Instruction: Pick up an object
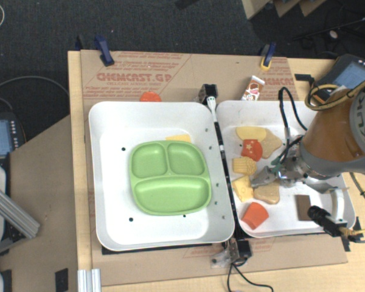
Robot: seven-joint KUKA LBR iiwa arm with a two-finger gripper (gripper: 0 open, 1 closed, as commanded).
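the pincer (266, 176) hangs low in the right-hand bin (337, 224), reaching in from the right on the grey arm (328, 145) with its orange band. its dark tips sit right among the toy foods, but they are small and blurred against the clutter, so i cannot tell how far apart they stand or whether anything is between them. just below the tips lies a tan bread-like slice (268, 193), touching or nearly touching them. to the left of the pincer sits a yellow wedge (243, 188), and just above that a small corn-coloured piece (243, 165). above the pincer are a red strawberry-like piece (251, 147), a pale yellow slice (250, 133) and a beige piece (272, 143) (these three crowd together near the bin's upper part). well below the pincer rests an orange-red block (255, 215), and to the lower right a small brown square (302, 207). far to the left, across the divide, the other bin (109, 126) holds a green divided plate (169, 177) with a yellow piece (179, 139) peeking out at its upper rim.
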